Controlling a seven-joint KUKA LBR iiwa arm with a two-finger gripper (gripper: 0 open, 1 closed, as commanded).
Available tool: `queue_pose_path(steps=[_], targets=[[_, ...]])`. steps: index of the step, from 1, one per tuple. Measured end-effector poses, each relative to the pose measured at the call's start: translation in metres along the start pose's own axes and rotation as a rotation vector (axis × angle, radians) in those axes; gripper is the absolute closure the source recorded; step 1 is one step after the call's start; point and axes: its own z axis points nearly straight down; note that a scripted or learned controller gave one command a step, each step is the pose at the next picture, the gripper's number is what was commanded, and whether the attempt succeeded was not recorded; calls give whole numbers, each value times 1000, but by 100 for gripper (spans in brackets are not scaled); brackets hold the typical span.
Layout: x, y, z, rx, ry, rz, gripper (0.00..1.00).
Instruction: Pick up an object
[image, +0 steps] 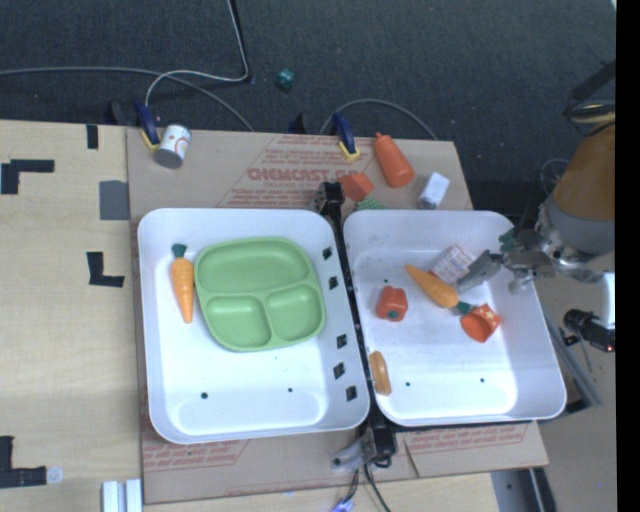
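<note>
My gripper (498, 275) hangs over the right side of the right bin (520, 395), its two grey fingers apart with nothing between them. Just left of one finger (478, 269) lie a small pale packet (452, 262) and an orange carrot (432, 286). An orange-red toy piece (480, 322) sits just below the gripper. A red pepper (392, 302) lies further left, and a small bread-coloured piece (380, 372) rests by the bin's left wall.
The left bin (240, 415) holds a green divided plate (262, 293) and a second carrot (182, 284). Behind the bins lie an orange bottle-shaped toy (393, 160), a small white cube (434, 189), a can (172, 144) and cables.
</note>
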Motion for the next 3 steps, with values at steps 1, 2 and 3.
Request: queue_pose_path(steps=[1,2,3], targets=[[72,32,100,-4,-1,-1,0],[71,32,91,-6,-3,-2,100],[150,32,2,-2,1,-3,100]])
